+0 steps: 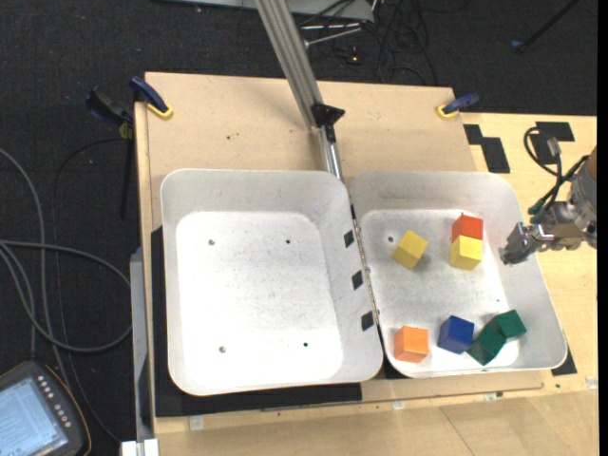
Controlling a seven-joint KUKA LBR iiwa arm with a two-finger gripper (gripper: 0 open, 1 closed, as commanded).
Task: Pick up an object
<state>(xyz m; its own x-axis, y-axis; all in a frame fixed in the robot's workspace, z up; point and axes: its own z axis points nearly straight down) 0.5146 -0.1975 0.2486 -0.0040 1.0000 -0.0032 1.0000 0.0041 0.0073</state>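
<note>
At the right rim of the right bin, the gripper is seen hanging above the edge; whether anything is gripped, or how wide it stands, cannot be told. Inside this shallow, speckled white tray, small cubes are scattered: a red block touching a yellow block near the gripper, a tilted yellow cube further left, and along the near wall an orange cube, a blue cube and two green blocks. The left bin lies beside it on the tan wooden bench.
</note>
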